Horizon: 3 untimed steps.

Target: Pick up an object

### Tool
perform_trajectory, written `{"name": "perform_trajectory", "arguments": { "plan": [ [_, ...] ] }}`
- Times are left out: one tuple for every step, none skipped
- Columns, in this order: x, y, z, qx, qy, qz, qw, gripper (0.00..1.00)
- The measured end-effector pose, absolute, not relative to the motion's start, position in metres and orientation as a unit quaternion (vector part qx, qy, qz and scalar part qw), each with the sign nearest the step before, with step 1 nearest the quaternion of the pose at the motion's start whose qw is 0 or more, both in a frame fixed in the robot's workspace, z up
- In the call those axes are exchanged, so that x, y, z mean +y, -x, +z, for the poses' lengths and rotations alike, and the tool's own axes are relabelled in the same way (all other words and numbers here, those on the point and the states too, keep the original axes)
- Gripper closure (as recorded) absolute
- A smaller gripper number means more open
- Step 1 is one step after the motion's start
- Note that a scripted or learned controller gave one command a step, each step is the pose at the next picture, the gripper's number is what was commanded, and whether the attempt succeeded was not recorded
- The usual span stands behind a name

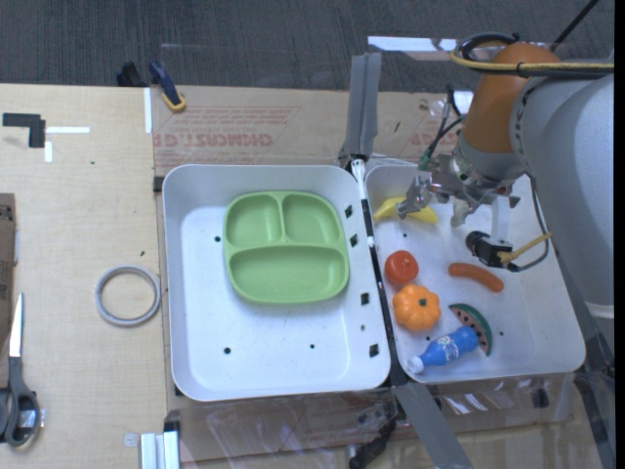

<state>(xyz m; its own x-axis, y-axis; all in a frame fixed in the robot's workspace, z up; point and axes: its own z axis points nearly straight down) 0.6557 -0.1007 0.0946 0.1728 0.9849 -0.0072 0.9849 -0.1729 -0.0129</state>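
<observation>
The grey arm (576, 174) reaches in from the right at the upper edge of the view, its orange band (503, 101) sitting above a wrist bent downward, with the tool (422, 195) hanging low at its end.

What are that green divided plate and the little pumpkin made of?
The green divided plate looks like moulded plastic or silicone: uniform matte colour, rounded compartments. The pumpkin seems to be toy plastic or rubber: smooth, evenly orange, with a slight sheen. The look leaves the exact material open.

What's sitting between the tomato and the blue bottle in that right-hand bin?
In the camera view, a small orange pumpkin lies between the tomato and the blue bottle.
</observation>
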Motion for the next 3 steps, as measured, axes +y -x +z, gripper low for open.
{"name": "perform_trajectory", "arguments": {
  "plan": [
    [-0.101,-0.653,0.101,-0.643,0.765,0.0112,0.006,1.00],
    [-0.047,-0.659,0.192,-0.497,0.868,0.0013,0.000,1.00],
    [-0.042,-0.617,0.191,-0.345,0.939,0.0026,0.001,1.00]
  ]
}}
